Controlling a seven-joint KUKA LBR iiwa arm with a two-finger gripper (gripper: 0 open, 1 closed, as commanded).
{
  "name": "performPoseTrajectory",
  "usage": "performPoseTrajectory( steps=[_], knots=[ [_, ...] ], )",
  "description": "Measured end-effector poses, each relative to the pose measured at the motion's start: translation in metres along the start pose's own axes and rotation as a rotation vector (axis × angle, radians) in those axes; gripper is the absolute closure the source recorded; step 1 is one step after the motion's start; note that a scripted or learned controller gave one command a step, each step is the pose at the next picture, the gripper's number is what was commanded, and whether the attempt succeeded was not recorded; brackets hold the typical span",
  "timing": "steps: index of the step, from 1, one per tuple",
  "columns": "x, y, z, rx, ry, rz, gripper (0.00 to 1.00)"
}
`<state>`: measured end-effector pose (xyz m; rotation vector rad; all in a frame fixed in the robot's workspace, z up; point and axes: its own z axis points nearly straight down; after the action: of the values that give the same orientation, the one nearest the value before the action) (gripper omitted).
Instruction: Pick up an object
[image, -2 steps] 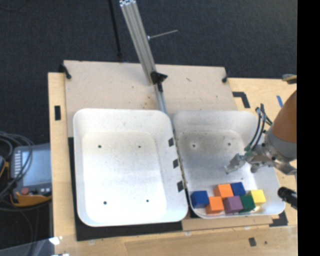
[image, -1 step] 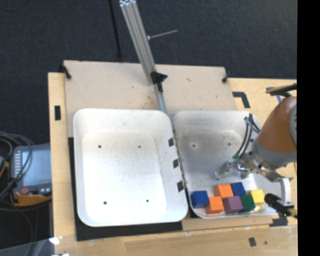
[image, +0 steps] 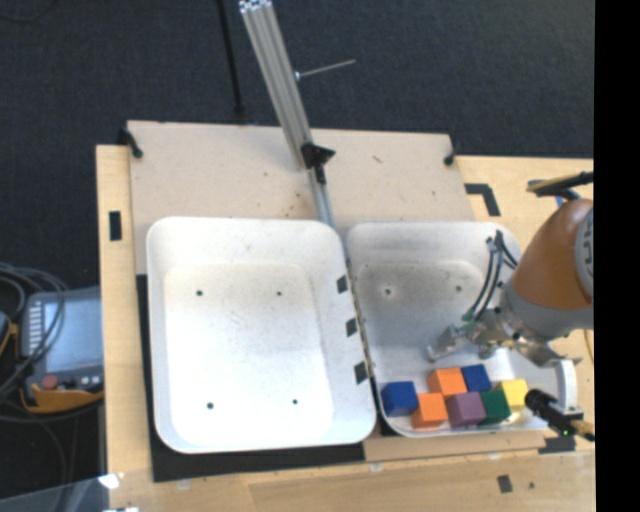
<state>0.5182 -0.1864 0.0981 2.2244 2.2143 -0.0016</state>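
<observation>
Nothing is lifted yet — the pick is still to be made. The small coloured cubes (image: 455, 394) — blue, orange, purple, green, yellow — sit packed together in the near corner of the right shallow white plastic bin (image: 400, 255) on the desk. The grey arm's gripper (image: 470, 340) hangs just above and behind them; whether the jaws are apart or together, I cannot tell.
</observation>
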Motion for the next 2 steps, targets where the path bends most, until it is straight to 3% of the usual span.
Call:
performPoseTrajectory(
  steps=[1,2],
  knots=[
    [-0.001,0.002,-0.012,-0.006,0.001,0.006,1.00],
    [-0.002,0.000,-0.075,-0.007,0.000,-0.008,1.00]
  ],
)
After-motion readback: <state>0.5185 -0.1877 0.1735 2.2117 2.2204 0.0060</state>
